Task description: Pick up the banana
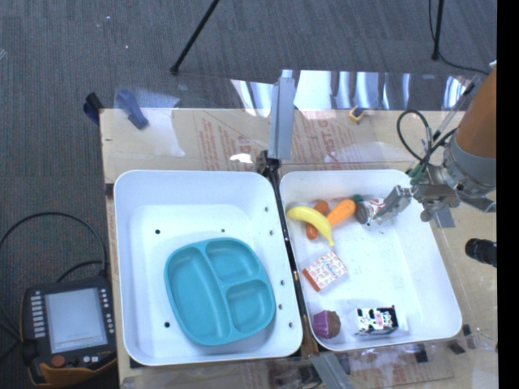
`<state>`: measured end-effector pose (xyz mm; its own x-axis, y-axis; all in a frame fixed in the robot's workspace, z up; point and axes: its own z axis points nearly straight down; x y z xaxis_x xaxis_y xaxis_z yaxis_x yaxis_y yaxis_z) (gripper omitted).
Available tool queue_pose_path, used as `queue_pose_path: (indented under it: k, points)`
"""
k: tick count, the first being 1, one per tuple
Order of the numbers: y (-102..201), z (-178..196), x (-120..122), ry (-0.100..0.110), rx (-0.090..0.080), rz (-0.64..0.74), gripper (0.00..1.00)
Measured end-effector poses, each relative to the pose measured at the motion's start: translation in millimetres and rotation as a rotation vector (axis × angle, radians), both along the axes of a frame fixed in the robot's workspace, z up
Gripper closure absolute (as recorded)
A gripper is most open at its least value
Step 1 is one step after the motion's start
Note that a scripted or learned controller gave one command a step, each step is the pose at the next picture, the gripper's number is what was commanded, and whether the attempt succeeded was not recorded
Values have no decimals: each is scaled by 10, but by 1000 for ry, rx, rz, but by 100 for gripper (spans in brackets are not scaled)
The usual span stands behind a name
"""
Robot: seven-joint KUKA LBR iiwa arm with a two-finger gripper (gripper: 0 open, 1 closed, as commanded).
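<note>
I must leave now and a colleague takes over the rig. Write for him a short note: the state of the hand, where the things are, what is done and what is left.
Hand: low over the upper right part of the right bin, beside a small red and white item; whether it is open or shut cannot be seen.
Banana: lying in the right bin near its upper left corner, touching a carrot; not in the hand.
Also in that bin: a small box, a purple item, a black and white carton.
Left bin: holds a blue divided tray.
Done: nothing yet.
Left: grasp and lift the banana.
</note>
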<state>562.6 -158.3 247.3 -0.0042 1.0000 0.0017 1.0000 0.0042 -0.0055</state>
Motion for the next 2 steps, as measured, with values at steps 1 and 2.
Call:
queue_pose_path:
  k: [1,2]
  points:
    - [-411,-12,-98,-3,-2,-129,0]
    - [163,-1093,423,1,0,-169,0]
